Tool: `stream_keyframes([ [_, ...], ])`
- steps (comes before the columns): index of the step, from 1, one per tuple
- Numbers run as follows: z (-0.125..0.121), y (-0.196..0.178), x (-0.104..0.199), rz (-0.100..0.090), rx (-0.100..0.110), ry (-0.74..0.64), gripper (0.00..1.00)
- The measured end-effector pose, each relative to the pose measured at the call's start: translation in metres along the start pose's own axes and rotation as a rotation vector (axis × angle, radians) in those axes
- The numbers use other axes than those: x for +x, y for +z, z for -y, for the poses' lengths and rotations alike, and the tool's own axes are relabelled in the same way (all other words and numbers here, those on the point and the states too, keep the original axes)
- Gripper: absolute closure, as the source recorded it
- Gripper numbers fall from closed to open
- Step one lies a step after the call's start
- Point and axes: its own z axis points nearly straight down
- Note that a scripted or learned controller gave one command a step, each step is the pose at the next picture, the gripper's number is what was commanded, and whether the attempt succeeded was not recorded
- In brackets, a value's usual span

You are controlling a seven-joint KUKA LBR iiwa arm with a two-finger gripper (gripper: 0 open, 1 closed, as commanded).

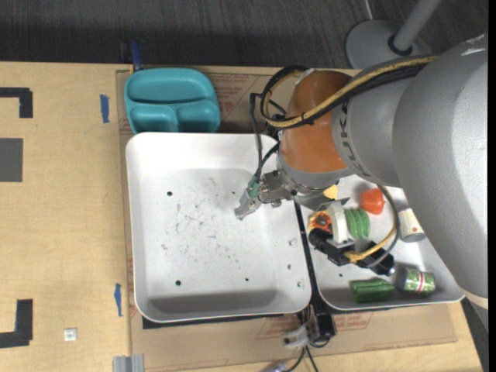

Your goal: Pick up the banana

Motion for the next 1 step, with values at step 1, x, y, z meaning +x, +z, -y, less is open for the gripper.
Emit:
stream_keyframes([
  [1,0.0294,-0.0698,-0.0807,-0.004,0.014,-0.035,0.0],
])
